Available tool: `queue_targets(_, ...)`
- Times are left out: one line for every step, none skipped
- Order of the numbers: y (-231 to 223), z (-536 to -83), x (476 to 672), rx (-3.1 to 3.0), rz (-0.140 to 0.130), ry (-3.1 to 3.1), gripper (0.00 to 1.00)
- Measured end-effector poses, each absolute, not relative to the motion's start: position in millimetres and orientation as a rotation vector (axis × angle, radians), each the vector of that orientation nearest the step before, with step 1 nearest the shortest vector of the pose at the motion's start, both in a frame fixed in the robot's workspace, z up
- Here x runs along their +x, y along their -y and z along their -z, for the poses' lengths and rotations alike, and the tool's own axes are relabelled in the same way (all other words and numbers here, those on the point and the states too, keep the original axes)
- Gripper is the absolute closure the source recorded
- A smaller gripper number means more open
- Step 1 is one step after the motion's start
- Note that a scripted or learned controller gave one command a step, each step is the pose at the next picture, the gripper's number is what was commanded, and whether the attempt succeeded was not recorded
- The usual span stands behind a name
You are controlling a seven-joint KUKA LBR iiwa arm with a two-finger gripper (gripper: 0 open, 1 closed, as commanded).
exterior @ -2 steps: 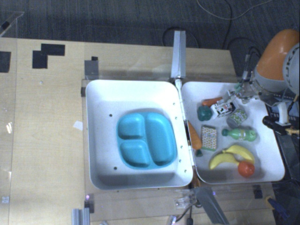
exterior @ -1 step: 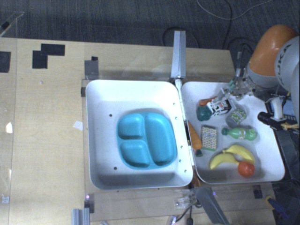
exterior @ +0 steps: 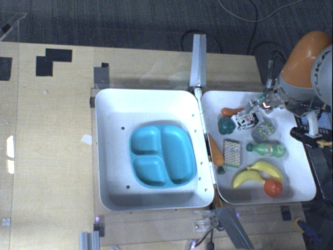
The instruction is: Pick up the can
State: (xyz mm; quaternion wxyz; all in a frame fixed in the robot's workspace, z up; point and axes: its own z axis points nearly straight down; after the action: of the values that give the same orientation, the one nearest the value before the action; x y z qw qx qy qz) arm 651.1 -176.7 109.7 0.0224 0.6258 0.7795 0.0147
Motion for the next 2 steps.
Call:
queue_targets(201,-110,635.9,2.057,-0.049,-2.32,0.0)
queue_targets(205,-110,607.7,2.02,-0.047,-2.34,0.0)
